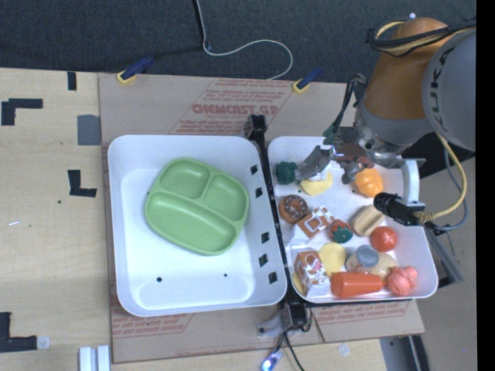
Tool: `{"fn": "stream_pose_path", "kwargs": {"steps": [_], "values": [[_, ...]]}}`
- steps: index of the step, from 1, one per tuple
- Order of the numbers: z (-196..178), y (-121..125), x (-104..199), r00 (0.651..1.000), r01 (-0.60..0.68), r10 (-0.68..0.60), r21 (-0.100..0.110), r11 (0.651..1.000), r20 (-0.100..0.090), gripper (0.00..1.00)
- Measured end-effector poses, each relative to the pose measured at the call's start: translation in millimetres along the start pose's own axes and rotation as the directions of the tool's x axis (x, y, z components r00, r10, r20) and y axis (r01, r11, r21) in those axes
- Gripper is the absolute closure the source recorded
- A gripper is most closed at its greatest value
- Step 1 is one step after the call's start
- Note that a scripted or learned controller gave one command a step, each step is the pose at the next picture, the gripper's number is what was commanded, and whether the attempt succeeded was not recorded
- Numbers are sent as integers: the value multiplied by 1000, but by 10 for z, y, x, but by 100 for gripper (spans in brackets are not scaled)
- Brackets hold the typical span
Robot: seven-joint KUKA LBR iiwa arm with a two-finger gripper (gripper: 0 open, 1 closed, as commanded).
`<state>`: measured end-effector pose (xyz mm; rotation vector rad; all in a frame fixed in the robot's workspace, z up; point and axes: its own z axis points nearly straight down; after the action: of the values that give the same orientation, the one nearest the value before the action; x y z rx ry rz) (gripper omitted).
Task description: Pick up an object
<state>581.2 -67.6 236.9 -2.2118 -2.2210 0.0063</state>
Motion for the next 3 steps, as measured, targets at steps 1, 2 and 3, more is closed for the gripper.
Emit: {"fn": "stream_pose_path", "kwargs": {"steps": [1,2,3], "values": [[-192,-488,782,1000,4,-4,-3,1000,0,0],[-691,-998,1622,1000,7,-7,-8,1000,-1,0],[-2341,-978,1614,1000,0,0,-26,1000,-2,0]]}}
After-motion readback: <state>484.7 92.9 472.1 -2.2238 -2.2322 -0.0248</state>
